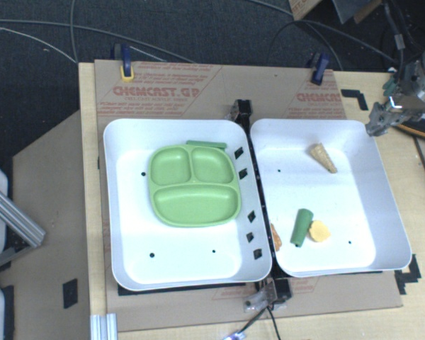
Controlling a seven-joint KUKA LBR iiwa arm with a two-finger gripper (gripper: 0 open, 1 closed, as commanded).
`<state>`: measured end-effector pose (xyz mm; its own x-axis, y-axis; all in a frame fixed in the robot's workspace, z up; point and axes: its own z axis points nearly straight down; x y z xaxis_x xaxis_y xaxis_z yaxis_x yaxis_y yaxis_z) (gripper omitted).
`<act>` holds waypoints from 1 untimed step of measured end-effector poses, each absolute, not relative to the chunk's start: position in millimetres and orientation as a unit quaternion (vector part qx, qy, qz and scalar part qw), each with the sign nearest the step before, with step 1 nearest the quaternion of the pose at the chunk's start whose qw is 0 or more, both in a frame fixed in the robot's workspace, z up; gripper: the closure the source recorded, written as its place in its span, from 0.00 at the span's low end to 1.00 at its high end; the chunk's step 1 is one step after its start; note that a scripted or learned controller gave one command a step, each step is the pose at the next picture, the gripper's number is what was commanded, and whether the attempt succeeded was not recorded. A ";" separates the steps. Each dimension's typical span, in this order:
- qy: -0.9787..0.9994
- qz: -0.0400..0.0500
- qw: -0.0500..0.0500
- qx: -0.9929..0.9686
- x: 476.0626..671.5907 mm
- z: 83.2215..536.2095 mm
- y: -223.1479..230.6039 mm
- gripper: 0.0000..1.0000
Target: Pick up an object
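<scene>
White bins sit side by side on the surface as the hand [380,122] hangs at the right bin [382,190]'s far corner, its grip unreadable. Inside lie a cone [324,156], green cylinder [302,227] and touching yellow piece [319,231], which could spoil a pick. The left bin [127,211] holds a green plate [194,185].

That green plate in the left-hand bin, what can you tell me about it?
The green plate is a pale green divided dish, probably plastic, with rounded corners. It has three compartments: two small ones at the far side and one wide one at the near side, none holding anything. It lies flat and right way up on the floor of the left bin, toward the bin's far half. A darker green strip shows at its far edge.
</scene>
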<state>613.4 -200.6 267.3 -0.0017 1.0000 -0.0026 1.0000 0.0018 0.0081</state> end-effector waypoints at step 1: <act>0.709 0.000 -0.002 0.705 614.7 252.3 -149.1 1.00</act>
